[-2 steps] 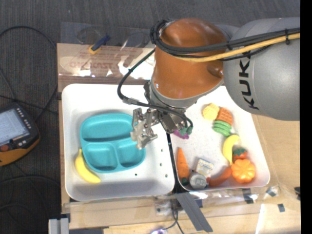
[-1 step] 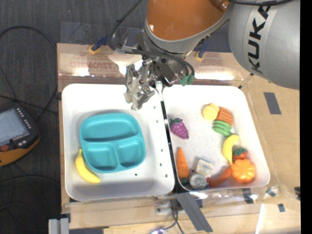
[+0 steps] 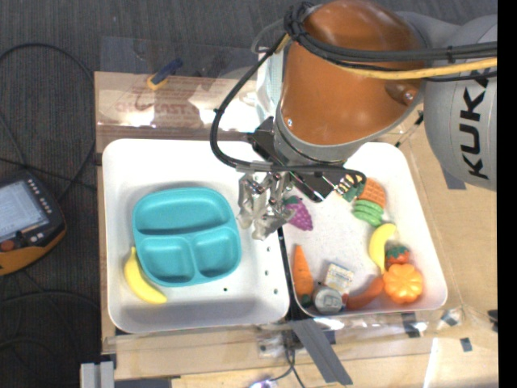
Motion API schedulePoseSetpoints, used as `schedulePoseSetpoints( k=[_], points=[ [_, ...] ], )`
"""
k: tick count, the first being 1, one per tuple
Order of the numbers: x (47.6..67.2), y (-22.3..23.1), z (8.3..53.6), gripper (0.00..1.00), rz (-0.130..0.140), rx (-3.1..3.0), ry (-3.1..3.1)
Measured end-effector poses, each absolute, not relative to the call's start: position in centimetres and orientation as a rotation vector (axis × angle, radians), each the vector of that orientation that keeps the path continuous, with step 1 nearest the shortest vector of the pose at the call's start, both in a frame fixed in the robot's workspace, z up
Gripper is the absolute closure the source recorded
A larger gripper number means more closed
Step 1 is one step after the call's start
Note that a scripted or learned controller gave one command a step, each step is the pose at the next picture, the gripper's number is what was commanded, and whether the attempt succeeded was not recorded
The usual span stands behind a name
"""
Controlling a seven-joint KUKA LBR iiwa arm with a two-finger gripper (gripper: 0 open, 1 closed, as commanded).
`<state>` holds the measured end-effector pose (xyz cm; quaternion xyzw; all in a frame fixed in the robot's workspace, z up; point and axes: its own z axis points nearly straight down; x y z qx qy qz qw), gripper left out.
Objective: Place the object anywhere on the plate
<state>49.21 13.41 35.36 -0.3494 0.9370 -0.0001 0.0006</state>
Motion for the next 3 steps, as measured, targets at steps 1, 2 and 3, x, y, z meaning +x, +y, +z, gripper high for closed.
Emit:
schedulePoseSetpoints(
  k=[1,2,3],
  points=[
    [50.2,16.1,40.5,1.00,0.002,-1.557,2.724],
    [48.5,12.3,35.9,1.00,0.001,-1.738,2.616],
    [48.4,13.6,38.2,1.00,0.004,-2.181,2.256]
  ],
)
